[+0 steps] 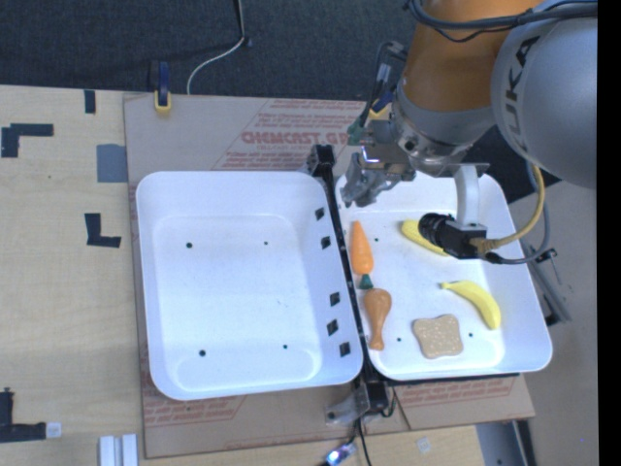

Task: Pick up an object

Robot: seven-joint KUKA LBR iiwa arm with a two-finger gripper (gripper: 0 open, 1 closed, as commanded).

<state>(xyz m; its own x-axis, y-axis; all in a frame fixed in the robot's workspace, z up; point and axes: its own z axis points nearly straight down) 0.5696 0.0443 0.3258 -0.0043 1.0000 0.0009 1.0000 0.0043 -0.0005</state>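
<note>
Carrot (pixel 360 247) lies lengthwise along the left wall of the right bin (pixel 519 362), just below the gripper (pixel 361 188), which hangs at that bin's top left corner; whether its pincer is parted or closed I cannot tell from this slant, and nothing shows gripped. Drumstick (pixel 375 315) sits just beneath the carrot, toast (pixel 438 336) and two bananas (pixel 474 301) further right. Likely light, stiff plastic, a little slick: best pinched across its thick middle.
</note>
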